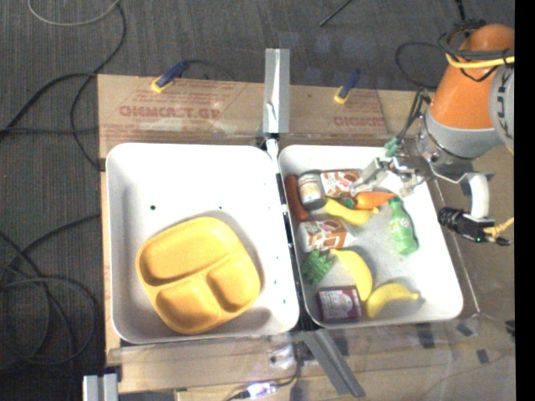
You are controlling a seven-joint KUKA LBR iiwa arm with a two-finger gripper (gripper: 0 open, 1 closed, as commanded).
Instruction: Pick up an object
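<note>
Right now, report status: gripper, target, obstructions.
Gripper low over right bin, far end. Nothing seen held. Carrot directly beneath, resting on banana. Green bottle close alongside.

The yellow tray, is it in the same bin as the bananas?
No, the yellow tray lies in the left bin, while the bananas are in the right bin.

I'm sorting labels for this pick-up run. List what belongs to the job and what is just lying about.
Part of the job:
- tool, over the right bin
- carrot just under it
- green bottle
- bananas
- juice carton
- small jar

Just lying about:
- yellow divided tray in the left bin
- cardboard sheet
- cables on the floor
</note>
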